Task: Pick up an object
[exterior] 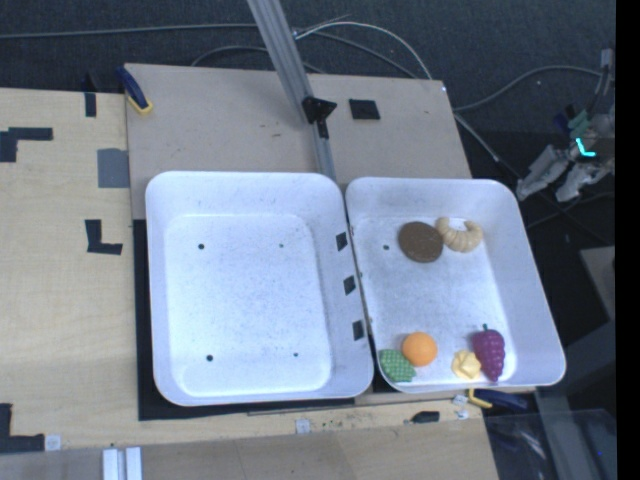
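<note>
White plastic bins sit side by side on the bench; the right bin (520, 268) carries all the candidates, so any pick happens there. Far side: brown disc (421, 241) touching a pale croissant-shaped piece (462, 234). Near edge, left to right: green item (397, 367), orange ball (420, 349), small yellow piece (467, 365), purple grape bunch (489, 352) — the last two touching. The gripper (583, 160) hangs off to the right, outside the bin and beyond its far right corner, well apart from everything. From it, the disc and croissant lie nearest, leftward and toward me; my guess is those are the easier reach. Arm mostly out of shot, pose unclear — I cannot tell the gripper's state.
</note>
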Robot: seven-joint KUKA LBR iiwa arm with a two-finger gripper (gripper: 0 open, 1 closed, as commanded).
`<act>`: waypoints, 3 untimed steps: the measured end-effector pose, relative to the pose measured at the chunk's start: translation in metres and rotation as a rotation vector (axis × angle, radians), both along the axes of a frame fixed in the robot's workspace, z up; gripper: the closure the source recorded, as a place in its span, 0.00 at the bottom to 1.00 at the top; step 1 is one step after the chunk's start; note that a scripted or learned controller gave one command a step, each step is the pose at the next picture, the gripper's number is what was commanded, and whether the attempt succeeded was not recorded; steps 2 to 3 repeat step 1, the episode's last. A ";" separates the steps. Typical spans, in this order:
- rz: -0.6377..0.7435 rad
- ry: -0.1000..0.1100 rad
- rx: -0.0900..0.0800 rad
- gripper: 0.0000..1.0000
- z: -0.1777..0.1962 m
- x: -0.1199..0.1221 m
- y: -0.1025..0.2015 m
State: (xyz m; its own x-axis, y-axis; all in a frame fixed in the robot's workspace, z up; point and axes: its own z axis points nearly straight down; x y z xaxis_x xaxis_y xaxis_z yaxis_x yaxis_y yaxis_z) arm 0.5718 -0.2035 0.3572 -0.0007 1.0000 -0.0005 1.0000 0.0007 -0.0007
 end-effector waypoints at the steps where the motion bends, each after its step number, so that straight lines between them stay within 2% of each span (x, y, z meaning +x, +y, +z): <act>1: 0.001 0.000 0.000 1.00 0.010 0.000 0.000; 3: 0.001 0.000 0.000 1.00 0.010 0.000 0.000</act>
